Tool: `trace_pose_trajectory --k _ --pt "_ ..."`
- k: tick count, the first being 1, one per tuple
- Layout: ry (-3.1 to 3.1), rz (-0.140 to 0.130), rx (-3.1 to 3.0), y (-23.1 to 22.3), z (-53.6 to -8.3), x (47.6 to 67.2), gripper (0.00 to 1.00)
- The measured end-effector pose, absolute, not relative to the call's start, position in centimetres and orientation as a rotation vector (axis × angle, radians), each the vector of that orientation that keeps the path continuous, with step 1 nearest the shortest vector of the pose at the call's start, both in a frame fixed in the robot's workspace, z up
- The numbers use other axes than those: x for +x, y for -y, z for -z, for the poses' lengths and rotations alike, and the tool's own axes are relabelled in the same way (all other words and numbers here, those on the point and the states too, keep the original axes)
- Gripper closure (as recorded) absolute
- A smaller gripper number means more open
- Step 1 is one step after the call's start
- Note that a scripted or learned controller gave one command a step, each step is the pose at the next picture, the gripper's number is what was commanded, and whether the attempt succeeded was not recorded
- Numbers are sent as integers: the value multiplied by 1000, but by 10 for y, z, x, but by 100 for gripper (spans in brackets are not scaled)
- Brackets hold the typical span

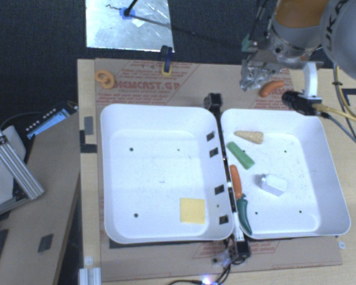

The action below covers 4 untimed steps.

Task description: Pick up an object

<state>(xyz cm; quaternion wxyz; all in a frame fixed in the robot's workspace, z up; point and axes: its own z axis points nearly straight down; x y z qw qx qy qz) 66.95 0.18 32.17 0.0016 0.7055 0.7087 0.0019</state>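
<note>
The two white bins sit side by side, the left bin (160, 171) with a yellow square (193, 211), the right bin (285, 177) with a pale wedge (249, 136), green block (240, 155), white block (273, 184) and carrot (235, 181). The gripper (256, 79) hangs beyond the right bin's far rim, gripping an orange sausage-shaped piece (272, 88); held by one end, I'd guess it could slip loose

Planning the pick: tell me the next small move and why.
Probably bring the end effector down and toward the right bin. It hangs above the bin's far edge, near an orange sausage-shaped piece, while the white block and green block lie in that bin.
</note>
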Motion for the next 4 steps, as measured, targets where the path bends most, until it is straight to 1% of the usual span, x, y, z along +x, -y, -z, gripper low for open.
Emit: trace_pose_trajectory --k 1,2,3,4 --pt "-2231 -19 2203 -78 -412 669 100" --pt "-2237 15 2219 -118 -248 666 100" --pt "-2238 -1 2210 -224 -176 667 100" --pt "-2216 -9 2220 -176 -246 670 100"
